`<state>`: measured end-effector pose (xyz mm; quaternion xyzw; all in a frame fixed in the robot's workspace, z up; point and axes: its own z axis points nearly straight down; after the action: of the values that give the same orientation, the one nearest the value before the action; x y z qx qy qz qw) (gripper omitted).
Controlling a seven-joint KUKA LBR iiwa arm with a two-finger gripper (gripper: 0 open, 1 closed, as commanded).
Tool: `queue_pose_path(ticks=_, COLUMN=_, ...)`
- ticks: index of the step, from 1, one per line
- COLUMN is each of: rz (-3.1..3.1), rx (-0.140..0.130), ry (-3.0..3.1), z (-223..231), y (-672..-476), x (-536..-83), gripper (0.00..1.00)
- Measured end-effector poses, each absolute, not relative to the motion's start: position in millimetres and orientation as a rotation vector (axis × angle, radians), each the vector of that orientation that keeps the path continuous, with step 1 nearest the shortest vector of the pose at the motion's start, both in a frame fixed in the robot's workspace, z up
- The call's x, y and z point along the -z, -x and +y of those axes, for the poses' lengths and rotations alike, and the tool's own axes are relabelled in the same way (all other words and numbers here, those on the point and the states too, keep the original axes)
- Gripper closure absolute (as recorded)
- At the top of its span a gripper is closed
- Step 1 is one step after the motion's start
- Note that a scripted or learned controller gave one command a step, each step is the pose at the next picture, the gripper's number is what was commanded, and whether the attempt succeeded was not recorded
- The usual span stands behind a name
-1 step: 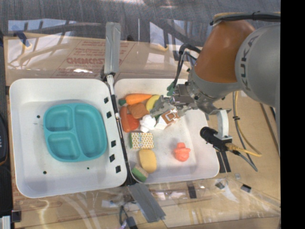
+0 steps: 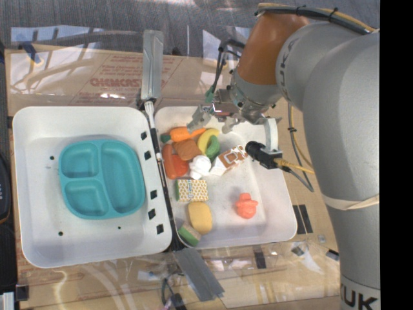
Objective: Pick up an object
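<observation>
The gripper (image 2: 208, 112) hangs over the far end of the right bin (image 2: 274, 202), right above the heap of toy food, and whether it is parted or closed I cannot tell from this slant. Just under it sits the carrot (image 2: 179, 134), orange and lying flat, with a brown piece (image 2: 188, 149) touching its near side and a yellow-green piece (image 2: 208, 141) just to its right. That carrot looks the likeliest target: I'd judge it light, stiff plastic, smooth enough to slip, so a pinch across its narrow middle would serve best. It is packed tight against its neighbours, which could get nudged or caught too. Nearer than the carrot lie a white piece (image 2: 200, 166), a checkered block (image 2: 193, 190) and a yellow lump (image 2: 200, 217), while a small orange toy (image 2: 245, 206) sits alone, well apart to the right, an easier grab by my reckoning. Left of the carrot, across the bin wall, the left bin (image 2: 32, 237) holds a teal tray (image 2: 101, 178). Nothing is lifted yet.
</observation>
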<state>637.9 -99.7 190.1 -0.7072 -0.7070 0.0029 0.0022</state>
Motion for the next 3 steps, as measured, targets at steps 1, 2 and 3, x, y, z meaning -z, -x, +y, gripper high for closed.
queue_pose_path(ticks=1, rz=-2.189, rx=-0.006, ry=2.249, z=-79, y=-598.0, x=-191, gripper=0.0)
queue_pose_path(ticks=2, rz=-2.225, rx=0.001, ry=2.22, z=-111, y=-622.6, x=-95, gripper=0.0)
queue_pose_path(ticks=3, rz=-2.188, rx=-0.006, ry=2.246, z=-101, y=-608.2, x=-103, gripper=0.0)
